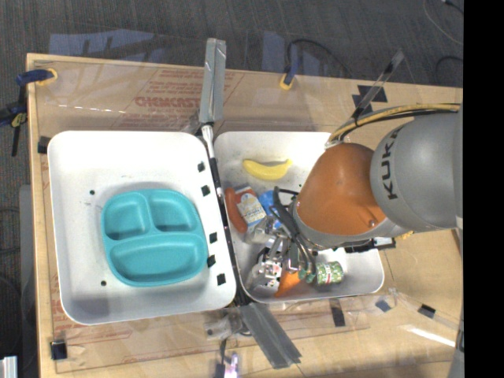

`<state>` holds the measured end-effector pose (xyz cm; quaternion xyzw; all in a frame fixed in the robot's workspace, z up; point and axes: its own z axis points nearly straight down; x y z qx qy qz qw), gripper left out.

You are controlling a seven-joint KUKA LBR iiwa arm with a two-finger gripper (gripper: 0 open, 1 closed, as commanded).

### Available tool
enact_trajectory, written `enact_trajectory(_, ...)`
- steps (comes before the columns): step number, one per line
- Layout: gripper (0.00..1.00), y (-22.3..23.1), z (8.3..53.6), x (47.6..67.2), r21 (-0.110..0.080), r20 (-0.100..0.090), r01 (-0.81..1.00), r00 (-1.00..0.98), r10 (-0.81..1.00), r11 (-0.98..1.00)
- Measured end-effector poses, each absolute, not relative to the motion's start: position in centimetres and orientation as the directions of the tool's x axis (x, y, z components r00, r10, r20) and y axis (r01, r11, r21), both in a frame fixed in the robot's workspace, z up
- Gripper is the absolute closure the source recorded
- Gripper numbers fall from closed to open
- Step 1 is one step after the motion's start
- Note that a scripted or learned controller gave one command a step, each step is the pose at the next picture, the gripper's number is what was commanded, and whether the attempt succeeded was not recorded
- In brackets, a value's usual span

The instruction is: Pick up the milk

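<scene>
We see our gripper (272, 264) low in the right bin (358, 286); we cannot tell its state. The milk carton (250, 208) lies just beyond it, near a banana (266, 168). A teal tray (153, 237) sits in the left bin (71, 179).

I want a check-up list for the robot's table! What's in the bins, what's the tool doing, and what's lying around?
Surface: wooden bench with two white bins, left bin and right bin.
Job's things: milk carton lies in the right bin, near its left wall.
Clutter: banana, green can, an orange item and small mixed pieces in the right bin; teal divided tray in the left bin.
Tool: tool low over the clutter in the right bin; fingers too cluttered to judge.
Cables: yellow and black cables along the arm.
Surroundings: blue clamp at the bench's far left corner; dark floor.
</scene>
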<state>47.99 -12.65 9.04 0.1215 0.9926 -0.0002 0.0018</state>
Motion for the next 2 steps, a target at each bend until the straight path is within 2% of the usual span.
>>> enact_trajectory(1, 0.0, -16.1, 9.7, 53.2, -0.001, 0.0, 0.579, -0.816, 0.579, 0.816)
enact_trajectory(2, 0.0, -13.1, 9.0, 49.5, -0.003, -0.006, 0.633, -0.774, 0.633, 0.774)
